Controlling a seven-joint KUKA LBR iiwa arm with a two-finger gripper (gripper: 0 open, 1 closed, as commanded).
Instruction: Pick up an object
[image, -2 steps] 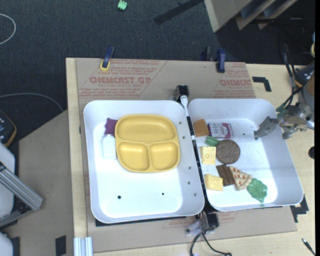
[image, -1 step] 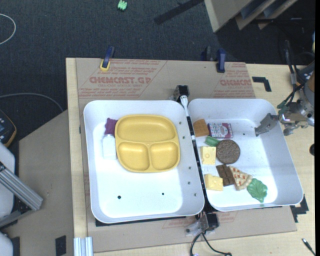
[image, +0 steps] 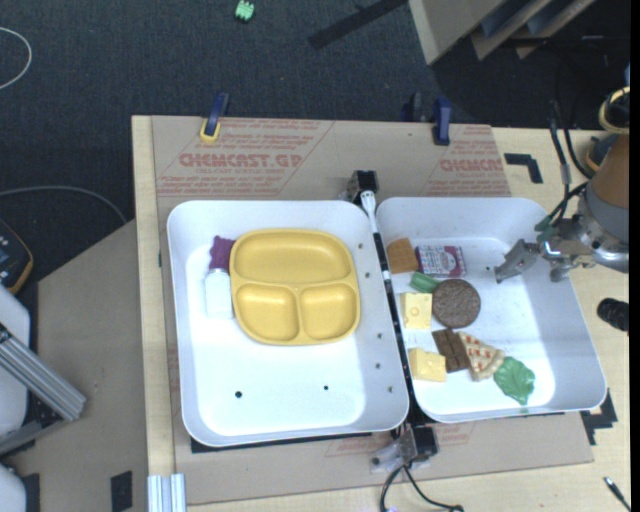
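White plastic bins sit side by side on the bench. The right bin (image: 560, 330) carries the pickable things, bunched along its left wall. The gripper (image: 527, 258) hangs over this bin's far right part, well apart from the cluster, its fingers spread and nothing between them.

The pile runs from a tan block (image: 401, 256) and a small printed packet (image: 440, 261) near the far edge, through a brown round patty (image: 456, 302) and a yellow cheese square (image: 416, 311), down to a chocolate-coloured bar (image: 451, 350), a waffle wedge (image: 482, 358) and a green leaf (image: 515, 380) toward the near edge.

The patty looks like the best target: it lies flat, stands thicker than its neighbours, and has bare floor on its right. I would centre over it, line the fingers so they straddle its width, and come straight down until the tips reach the floor before closing. The cheese touching its left side could get pinched along with it. The yellow tray (image: 296, 285) in the left bin (image: 280, 400) needs no attention.
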